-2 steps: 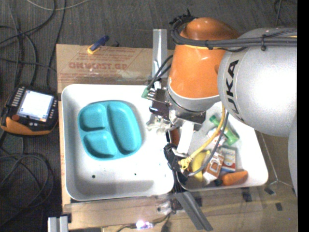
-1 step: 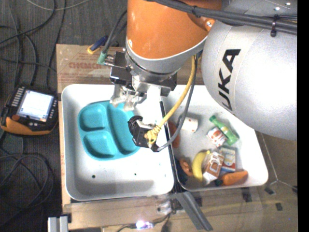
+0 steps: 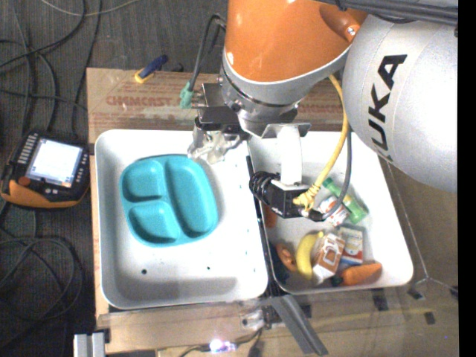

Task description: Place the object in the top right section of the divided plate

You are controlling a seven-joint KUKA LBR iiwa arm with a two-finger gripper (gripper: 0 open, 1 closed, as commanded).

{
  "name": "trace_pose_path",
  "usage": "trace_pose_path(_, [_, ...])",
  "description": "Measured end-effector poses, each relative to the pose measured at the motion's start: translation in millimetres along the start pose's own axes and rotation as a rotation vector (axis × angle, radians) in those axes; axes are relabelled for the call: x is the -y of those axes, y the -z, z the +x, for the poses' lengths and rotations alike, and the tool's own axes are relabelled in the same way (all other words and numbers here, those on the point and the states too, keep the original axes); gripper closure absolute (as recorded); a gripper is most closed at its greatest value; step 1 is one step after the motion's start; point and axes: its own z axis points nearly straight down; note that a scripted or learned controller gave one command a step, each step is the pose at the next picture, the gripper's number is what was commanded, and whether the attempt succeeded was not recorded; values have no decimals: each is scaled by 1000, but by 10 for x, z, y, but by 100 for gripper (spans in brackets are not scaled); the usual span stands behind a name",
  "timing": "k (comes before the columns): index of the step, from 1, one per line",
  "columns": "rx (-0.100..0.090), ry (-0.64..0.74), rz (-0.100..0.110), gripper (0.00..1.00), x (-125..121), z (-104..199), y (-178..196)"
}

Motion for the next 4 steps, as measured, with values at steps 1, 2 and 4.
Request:
trace_pose_path(1, [2,-522,1,100,125,-347,-316])
trace_pose_path(2, [1,-477,0,100,-665,163,-3])
trace_pose_path(4, [-2,-150,6,100,-158,-112,-2391])
